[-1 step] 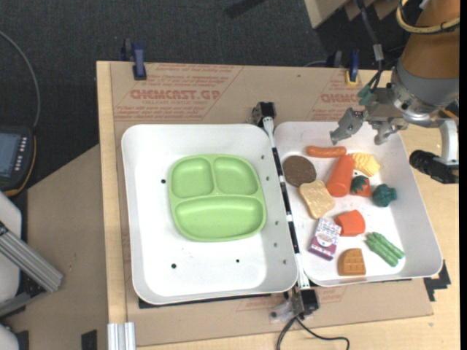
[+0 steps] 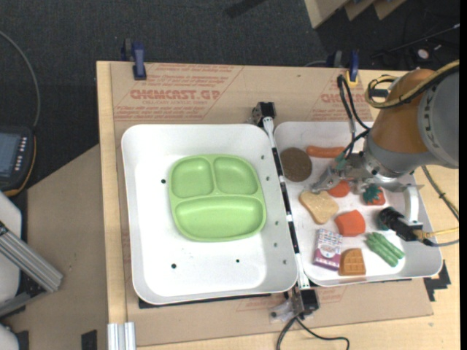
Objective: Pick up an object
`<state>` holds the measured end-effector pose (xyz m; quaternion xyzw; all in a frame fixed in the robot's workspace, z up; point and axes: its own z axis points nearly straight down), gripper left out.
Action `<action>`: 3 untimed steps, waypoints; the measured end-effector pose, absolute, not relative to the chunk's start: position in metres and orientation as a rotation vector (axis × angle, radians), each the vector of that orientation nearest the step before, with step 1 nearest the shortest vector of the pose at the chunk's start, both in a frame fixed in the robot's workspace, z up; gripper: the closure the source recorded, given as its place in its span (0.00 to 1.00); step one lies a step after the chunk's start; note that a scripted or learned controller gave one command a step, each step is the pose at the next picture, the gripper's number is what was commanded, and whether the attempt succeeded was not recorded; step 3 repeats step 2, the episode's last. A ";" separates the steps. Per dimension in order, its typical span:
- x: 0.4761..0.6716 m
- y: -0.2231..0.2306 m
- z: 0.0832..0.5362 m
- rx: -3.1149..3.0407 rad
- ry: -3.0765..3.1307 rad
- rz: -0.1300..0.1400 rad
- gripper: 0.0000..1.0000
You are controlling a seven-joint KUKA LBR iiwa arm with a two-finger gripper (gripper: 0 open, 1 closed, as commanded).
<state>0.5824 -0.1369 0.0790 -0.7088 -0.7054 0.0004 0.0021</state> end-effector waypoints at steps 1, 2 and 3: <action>0.585 -0.137 0.097 -2.228 -2.223 -0.003 1.00; 0.625 -0.045 0.191 -2.216 -2.237 -0.014 1.00; 0.625 -0.045 0.191 -2.216 -2.237 -0.014 1.00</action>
